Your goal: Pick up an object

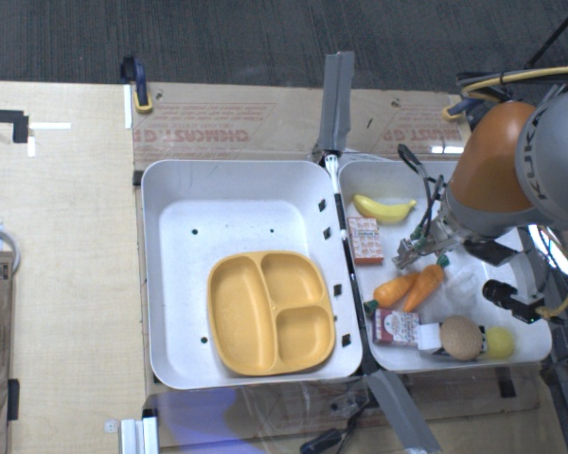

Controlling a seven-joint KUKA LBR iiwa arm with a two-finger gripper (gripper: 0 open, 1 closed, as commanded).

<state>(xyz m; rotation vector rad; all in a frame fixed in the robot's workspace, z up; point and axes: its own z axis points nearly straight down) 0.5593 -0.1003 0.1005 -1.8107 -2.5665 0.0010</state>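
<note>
**Orange carrots beneath the gripper**

Orange plastic carrots [412, 288], two lying crossed, sit mid-way down the right white bin [535, 348], just below the two-finger gripper [424, 245]; whether it is parted or closed I cannot tell (nothing is visibly held); it hangs low, seemingly to reach them. Near them lie a yellow banana [384, 207], a small red carton [364, 239] and a beige ball [461, 338]; the left white bin [170, 253] bears a yellow divided plate [270, 310].

A robotics lab: a pale wooden worktop [66, 282] bearing two white bins [161, 253], taped cardboard [237, 130] at the far edge, cables [511, 76] far right, dark carpet [218, 17] beyond.
</note>
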